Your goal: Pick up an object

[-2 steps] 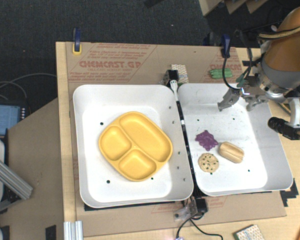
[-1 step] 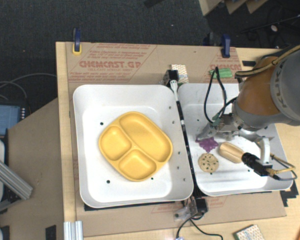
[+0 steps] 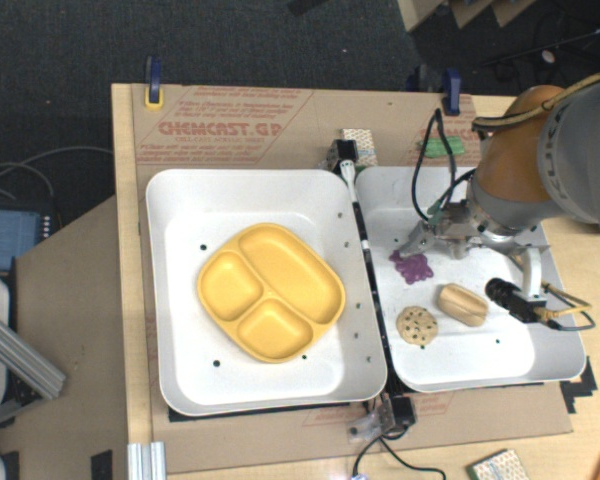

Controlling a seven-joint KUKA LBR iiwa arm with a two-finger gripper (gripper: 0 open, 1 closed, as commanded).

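Two white bins are sitting side by side on the bench (image 3: 230,128). The left bin (image 3: 170,298) is holding a yellow plate (image 3: 270,290). The plate is lying flat in the middle of that bin, and it has three little parts in it.

The right bin (image 3: 480,363) is holding three small things. A purple toy (image 3: 412,266) is lying near the bin's left wall. A round cookie (image 3: 417,325) with dark spots is lying closer to the front, a little apart from the purple toy. A tan bread roll (image 3: 463,304) is lying just beside the cookie, on its right.

The grey and orange arm (image 3: 525,168) is reaching in from the right and bending down over the back part of the right bin. The jaws are hanging low there, just beside the purple toy, a bit behind it and to its right. I cannot tell if the jaws are wide or narrow, because the arm is hiding them from up here. Nothing is showing between them. The purple toy, the cookie and the roll are all lying on the floor of the bin.
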